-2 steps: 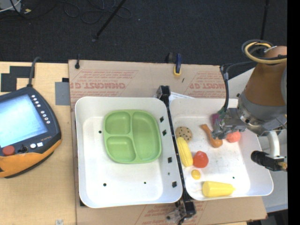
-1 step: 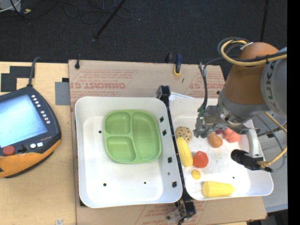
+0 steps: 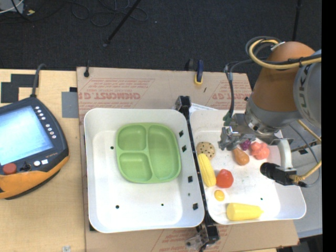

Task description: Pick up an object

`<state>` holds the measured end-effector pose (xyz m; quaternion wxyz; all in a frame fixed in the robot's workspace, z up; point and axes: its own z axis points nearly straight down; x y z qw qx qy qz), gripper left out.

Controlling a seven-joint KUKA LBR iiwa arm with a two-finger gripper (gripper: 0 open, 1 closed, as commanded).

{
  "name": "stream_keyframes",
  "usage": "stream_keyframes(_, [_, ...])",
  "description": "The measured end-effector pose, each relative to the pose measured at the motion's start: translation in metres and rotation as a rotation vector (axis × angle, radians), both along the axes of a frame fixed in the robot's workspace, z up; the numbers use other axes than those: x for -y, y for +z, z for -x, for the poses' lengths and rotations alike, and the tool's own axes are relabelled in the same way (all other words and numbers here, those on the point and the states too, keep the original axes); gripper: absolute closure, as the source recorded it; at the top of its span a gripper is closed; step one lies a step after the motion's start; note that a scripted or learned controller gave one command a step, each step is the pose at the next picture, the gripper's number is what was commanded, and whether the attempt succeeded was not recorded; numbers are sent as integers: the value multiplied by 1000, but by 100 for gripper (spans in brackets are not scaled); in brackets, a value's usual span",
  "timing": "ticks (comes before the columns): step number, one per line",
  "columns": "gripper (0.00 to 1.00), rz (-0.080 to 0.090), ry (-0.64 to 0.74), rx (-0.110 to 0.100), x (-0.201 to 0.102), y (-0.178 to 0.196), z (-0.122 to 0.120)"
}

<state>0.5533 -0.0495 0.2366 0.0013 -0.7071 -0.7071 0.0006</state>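
Observation:
My gripper (image 3: 229,139) hangs low over the right bin (image 3: 286,206), near its upper middle. Just right of it lie a small orange piece (image 3: 241,157) and a pink lumpy toy (image 3: 259,150), with a bit of purple (image 3: 247,140) partly hidden under the wrist. A speckled cookie (image 3: 206,149) sits to the gripper's lower left. Below that lie a yellow corn cob (image 3: 206,170), a red tomato-like toy (image 3: 224,178), a small yellow ball (image 3: 219,195) and a larger yellow block (image 3: 243,211). I see nothing lifted off the bin floor.
The left bin (image 3: 100,193) holds a green divided plate (image 3: 148,153). A black divider (image 3: 192,156) runs between the bins. A teach pendant (image 3: 29,143) lies on the bench at far left. The arm's cables (image 3: 286,173) trail over the right bin's right side.

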Motion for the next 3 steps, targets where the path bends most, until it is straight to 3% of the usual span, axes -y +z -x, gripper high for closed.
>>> stream_keyframes(1, [100,0,0,-3,1,-19,8])
stream_keyframes(3, [100,1,0,0,9,-12,4])
